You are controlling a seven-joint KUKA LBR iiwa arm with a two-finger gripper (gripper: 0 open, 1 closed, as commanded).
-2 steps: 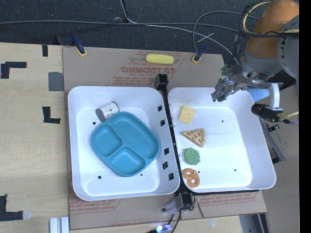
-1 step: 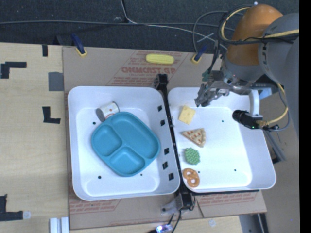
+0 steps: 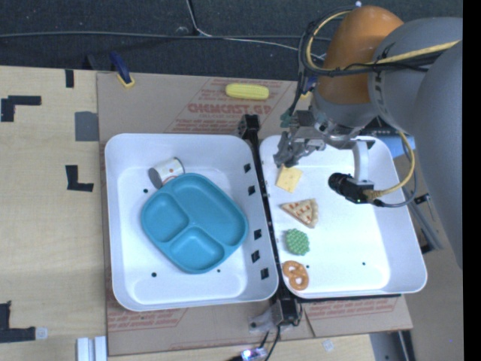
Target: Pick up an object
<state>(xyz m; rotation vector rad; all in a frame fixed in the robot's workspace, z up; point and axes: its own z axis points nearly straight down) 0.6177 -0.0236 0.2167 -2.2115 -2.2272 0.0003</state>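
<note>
The right bin (image 3: pixel 376 262) holds a yellow cheese-like block (image 3: pixel 289 179), a triangular cracker slice (image 3: pixel 302 211), a green round piece (image 3: pixel 297 241) and a pretzel (image 3: pixel 296 275), lined up along its left side. My gripper (image 3: pixel 288 152) hangs at the bin's upper left, just above the yellow block, with its fingers pointing down towards it. Nothing shows between the fingers. The left bin (image 3: pixel 124 201) carries a blue divided plate (image 3: pixel 194 221) and a small cup (image 3: pixel 166 172) lying on its side.
A yellow banana-shaped toy (image 3: pixel 246 92) lies on the cardboard behind the bins. A black divider (image 3: pixel 258 194) runs between the two bins. The arm's orange band and grey body loom over the right bin's back right corner. Cables hang near the wrist.
</note>
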